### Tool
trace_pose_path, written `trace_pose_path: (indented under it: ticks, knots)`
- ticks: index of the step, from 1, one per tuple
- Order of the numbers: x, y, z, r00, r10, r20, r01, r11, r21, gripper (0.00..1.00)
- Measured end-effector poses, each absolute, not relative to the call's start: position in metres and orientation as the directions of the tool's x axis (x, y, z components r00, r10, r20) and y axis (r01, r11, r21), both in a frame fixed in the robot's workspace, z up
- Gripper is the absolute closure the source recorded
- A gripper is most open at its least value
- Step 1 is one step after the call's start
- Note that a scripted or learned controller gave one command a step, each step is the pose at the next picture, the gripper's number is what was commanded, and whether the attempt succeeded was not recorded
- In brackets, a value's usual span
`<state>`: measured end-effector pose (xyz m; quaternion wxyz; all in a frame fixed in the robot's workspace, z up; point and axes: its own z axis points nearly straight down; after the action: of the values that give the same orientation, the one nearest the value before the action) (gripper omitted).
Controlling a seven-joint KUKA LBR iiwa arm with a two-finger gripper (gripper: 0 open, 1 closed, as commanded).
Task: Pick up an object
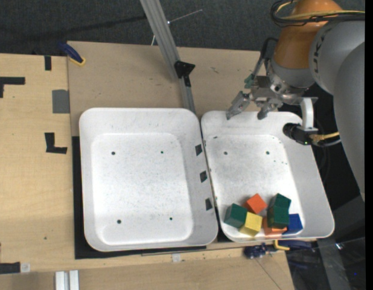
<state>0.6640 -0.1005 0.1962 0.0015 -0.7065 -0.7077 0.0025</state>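
The gripper (249,110) hangs over the far rim of the right bin (247,162), at the end of the arm (319,35) with its orange band. The jaws stand apart, two fingers visibly splayed, with nothing between them. The blocks sit in a tight cluster at the near end of the right bin, against its near wall: a green block (236,215), an orange block (256,203), a yellow block (253,223), a dark green block (280,209) and a blue block (293,223), several touching one another, with another orange piece partly hidden under the dark green one. The governing relation: the cluster lies well apart from the jaws, at the opposite end of the right bin, toward the camera and slightly toward the arm's side. The floor of the right bin between them is bare. The left bin (138,174) holds no blocks. Judgement: no pick is yet begun; the jaws must travel the length of the right bin and descend. The orange block, on the cluster's far edge, appears the most exposed candidate. Risk: the blocks are packed closely, so fingers may land on a neighbour or fail to enter the gaps.
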Motion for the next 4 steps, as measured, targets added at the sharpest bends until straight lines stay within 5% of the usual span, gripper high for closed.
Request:
trace_pose_path:
  ticks: [1, 2, 4]
  knots:
    - [0.668, -0.095, 0.149, -0.002, 1.000, -0.001, 1.000, 0.002, -0.006, 0.00]
    - [0.669, -0.094, 0.162, -0.003, 1.000, -0.001, 1.000, 0.003, -0.002, 1.00]
    - [0.669, -0.094, 0.205, -0.001, 1.000, 0.000, 1.000, 0.001, 0.000, 1.00]
